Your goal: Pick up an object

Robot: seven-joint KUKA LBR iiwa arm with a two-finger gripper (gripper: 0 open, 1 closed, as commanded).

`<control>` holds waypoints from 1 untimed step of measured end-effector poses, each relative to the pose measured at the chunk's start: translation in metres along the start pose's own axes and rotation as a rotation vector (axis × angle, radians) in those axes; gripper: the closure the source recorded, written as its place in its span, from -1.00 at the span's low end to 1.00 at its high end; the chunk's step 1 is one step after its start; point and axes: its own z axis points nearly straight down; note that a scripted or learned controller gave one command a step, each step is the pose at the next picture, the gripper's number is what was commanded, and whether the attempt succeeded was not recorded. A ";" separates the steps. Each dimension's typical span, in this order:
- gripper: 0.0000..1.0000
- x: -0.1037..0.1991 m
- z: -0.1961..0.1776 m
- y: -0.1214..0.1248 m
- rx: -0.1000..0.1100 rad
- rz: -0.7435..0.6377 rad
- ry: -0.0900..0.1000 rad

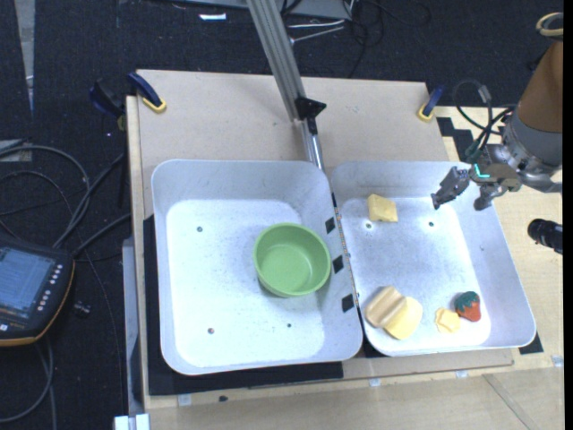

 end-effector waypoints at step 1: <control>-1.00 0.000 0.000 0.000 0.000 0.000 0.000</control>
